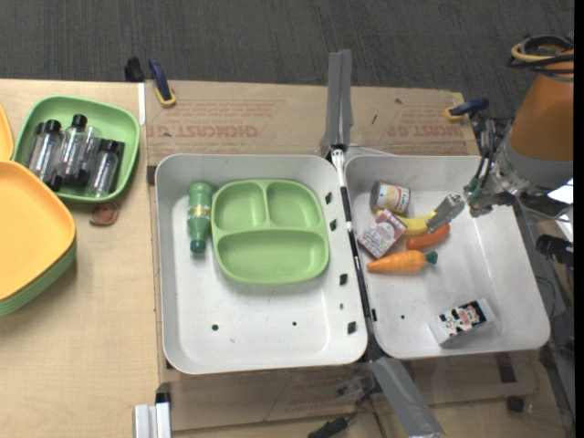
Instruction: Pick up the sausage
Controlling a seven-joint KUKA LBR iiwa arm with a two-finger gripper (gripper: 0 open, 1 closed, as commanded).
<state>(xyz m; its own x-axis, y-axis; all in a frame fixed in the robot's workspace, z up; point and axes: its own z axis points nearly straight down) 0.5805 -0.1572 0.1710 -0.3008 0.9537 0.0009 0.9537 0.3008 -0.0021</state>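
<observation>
Two white bins on table (100,372). Right bin (511,322) has the sausage (431,237), reddish-orange, lying at a slant near bin centre. Banana (415,221) touches it at 11 o'clock, carrot (399,263) just below at 7. Pincer (448,212) sits at sausage's 1 o'clock, right above its upper end; can't tell how far open, nothing visibly held. Can (392,196) at 11, further up. Left bin (182,327) w/ green tray (270,231) + green bottle (199,215).
</observation>
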